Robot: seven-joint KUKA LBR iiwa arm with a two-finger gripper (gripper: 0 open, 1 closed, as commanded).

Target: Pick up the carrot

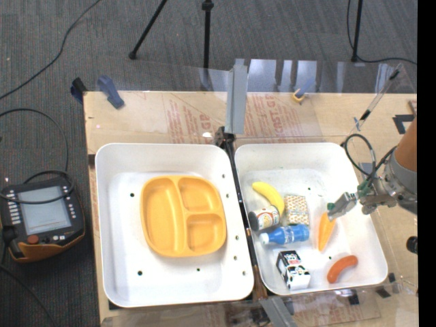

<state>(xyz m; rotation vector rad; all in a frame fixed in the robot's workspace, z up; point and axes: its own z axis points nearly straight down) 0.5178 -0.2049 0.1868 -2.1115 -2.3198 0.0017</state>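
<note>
1. Carrot [326, 232]: lies free on the right bin [310, 154] floor, just below the fingertips, so you can close on its top end.
2. Gripper [338, 207]: fingers slightly parted, holding nothing.
3. Blue bottle [286, 236]: beside the carrot, left of the fingers; you risk nudging it.
4. Sausage [341, 268]: nearer you, apart.

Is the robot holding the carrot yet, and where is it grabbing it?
It cannot be told. The tool sits right at the top end of the carrot in the right bin, but the grip itself is too small to see.
</note>
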